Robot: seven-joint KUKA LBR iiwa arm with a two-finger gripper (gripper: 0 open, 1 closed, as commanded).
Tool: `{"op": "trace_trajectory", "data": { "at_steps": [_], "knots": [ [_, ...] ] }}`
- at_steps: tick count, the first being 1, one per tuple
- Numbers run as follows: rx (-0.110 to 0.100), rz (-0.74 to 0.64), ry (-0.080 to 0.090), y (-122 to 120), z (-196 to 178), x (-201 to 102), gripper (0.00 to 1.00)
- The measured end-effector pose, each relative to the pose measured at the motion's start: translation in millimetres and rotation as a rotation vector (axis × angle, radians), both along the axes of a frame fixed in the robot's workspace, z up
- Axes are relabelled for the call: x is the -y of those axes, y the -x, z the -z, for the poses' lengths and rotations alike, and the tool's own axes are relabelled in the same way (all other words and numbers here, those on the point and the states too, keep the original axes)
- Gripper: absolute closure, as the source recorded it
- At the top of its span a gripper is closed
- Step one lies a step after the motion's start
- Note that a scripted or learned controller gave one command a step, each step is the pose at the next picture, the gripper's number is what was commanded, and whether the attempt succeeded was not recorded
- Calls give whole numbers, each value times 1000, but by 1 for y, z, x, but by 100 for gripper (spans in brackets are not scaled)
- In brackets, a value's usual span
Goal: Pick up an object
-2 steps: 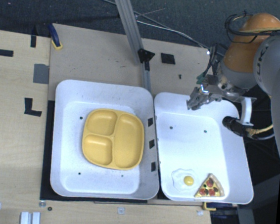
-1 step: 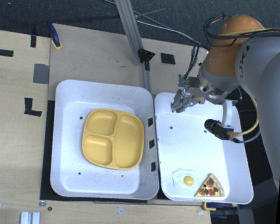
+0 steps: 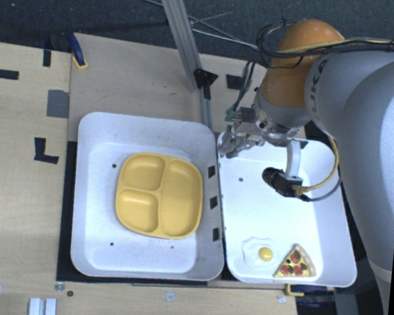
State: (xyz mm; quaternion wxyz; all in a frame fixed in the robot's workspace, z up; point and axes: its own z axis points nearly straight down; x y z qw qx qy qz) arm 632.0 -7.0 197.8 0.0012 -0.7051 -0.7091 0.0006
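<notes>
Pizza slice (image 3: 296, 263), fried egg (image 3: 260, 252) at right bin's (image 3: 248, 201) 6 o'clock | gripper (image 3: 237, 142) at 11 o'clock, grip unreadable | I judge: approach step; next, reposition over toy.

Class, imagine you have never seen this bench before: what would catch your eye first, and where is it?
The big grey arm with its orange band crowds the upper right, its gripper at the far edge of the right bin. Next comes the yellow divided plate in the middle of the left bin. Last, a toy fried egg and pizza slice lie side by side in the right bin's near corner.
</notes>
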Motion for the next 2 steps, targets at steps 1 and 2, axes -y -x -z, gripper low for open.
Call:
{"op": "trace_trajectory", "data": {
  "at_steps": [1, 2],
  "knots": [
    [2, -1, 0, -4, -10, -50, 100],
    [-1, 0, 1, 9, -6, -101, 100]
  ]
}}
